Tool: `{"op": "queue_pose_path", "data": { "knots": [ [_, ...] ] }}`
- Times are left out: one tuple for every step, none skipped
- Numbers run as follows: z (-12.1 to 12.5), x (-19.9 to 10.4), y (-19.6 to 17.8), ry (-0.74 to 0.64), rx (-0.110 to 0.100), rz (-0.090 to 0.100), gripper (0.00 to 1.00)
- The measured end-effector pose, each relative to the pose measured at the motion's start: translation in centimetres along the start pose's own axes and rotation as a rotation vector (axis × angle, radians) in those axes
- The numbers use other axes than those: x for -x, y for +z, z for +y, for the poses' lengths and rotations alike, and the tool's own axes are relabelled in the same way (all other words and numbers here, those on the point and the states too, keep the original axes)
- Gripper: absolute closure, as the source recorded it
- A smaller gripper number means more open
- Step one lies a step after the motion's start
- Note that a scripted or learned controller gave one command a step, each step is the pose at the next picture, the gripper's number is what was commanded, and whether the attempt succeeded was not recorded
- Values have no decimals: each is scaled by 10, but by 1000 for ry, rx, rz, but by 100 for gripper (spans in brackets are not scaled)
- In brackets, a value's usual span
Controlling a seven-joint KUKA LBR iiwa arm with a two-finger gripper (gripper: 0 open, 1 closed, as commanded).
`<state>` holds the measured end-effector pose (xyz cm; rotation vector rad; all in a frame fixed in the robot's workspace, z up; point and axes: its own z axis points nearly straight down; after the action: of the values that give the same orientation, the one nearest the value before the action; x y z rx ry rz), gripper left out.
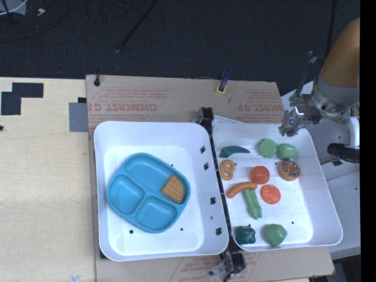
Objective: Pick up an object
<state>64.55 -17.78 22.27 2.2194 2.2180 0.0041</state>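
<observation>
Grey claw (292, 124): above right bin's far rim, grip state unclear
Nearest: bumpy green toy broccoli (268, 148), round green fruit (286, 151)
Left bin: blue divided plastic tray (138, 198)

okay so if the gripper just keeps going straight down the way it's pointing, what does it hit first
Most likely the far right corner of the right bin, at or near its rim. The gripper hangs there, pointing down. The nearest toy is the light green round one, just in front. Height is hard to judge from this slanted view.
</observation>
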Motion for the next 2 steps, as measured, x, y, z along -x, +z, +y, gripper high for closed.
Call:
{"op": "queue_pose_path", "data": {
  "knots": [
    [-15, -47, -4, -3, -8, 3, 100],
    [-41, -91, 7, -3, -10, 4, 100]
  ]
}}
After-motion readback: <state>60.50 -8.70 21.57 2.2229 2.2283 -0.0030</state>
